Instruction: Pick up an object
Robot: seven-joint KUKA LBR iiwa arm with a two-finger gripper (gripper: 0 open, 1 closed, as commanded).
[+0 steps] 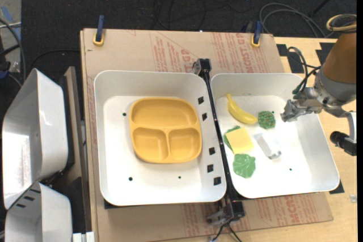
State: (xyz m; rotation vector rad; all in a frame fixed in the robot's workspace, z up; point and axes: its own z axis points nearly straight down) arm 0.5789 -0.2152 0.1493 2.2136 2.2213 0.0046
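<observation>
**Hovering at the right bin's far corner**

Reaching in from the right, the grey arm point(340, 73) with its orange band brings the gripper point(287, 112) low over the upper right part of the right bin point(306, 173). Whether the tips are spread or pressed together cannot be told from this slant; they are small and dark against the white floor. Nothing shows between them.

Just to the gripper's left, near but apart from it, sits a small green broccoli piece point(266, 119). Touching that piece or just beside it on its left, a yellow banana point(240, 111) lies curved, running from the upper left down toward the broccoli. Below the banana lies a yellow block point(240, 140) with a green edge peeking out on its left side. Right of the block, a small clear or whitish piece point(267, 145) rests on the floor, hard to make out. Below the block sits a green leafy piece point(244, 165), close to the bin's near wall.

Across the black divider point(212, 127) with its clips, the left bin point(113, 122) bears a yellow three-part tray point(166, 128), lying flat about in the middle.

Both bins rest on a brown cardboard sheet point(170, 48), clamped at its far edge by two yellow clamps point(99, 31). Cables point(283, 14) trail over the dark floor beyond.
</observation>
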